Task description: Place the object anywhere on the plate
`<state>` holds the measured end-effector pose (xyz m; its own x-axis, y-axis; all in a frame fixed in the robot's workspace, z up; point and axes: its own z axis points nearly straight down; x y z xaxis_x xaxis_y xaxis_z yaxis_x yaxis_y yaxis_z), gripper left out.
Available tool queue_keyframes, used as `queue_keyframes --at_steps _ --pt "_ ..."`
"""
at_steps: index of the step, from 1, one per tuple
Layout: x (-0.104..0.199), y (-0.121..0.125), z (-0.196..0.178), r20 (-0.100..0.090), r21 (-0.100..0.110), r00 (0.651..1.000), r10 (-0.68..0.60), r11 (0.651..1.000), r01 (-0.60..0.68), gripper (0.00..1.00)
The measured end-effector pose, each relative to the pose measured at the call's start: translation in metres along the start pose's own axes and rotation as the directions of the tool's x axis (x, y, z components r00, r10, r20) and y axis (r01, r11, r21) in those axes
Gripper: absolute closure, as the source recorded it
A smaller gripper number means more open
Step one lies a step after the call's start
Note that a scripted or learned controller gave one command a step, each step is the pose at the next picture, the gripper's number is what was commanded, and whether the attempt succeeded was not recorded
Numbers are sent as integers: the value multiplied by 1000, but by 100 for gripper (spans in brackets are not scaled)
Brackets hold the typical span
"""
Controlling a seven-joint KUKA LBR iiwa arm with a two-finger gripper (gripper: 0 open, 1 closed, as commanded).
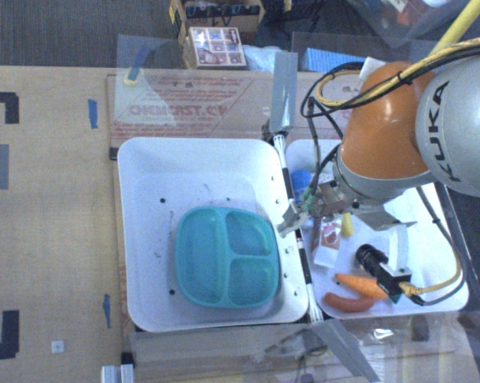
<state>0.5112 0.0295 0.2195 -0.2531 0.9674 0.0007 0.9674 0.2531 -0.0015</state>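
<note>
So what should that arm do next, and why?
Probably lower into the right bin and try to grasp something. The teal plate in the left bin has nothing on it, while the toy carrot and sausage lie in the right bin, where the hand hovers near the divider.

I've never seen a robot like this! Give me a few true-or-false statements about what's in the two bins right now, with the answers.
1. The teal plate lies in the left bin. True.
2. The plate has three compartments. True.
3. A carrot lies on the plate. False: it lies in the right bin, next to a sausage.
4. The hand is over the middle of the plate. False: it is near the divide between the bins.
5. The plate is red. False: it is teal.
</note>
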Motion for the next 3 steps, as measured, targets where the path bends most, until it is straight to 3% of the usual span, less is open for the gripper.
queue_keyframes --at_steps 1,2,3 --pt "42 0 71 21 -20 988 -152 988 153 0" --pt "20 78 68 -19 113 996 -82 990 83 0" --pt "42 65 76 5 77 998 -57 995 57 0"
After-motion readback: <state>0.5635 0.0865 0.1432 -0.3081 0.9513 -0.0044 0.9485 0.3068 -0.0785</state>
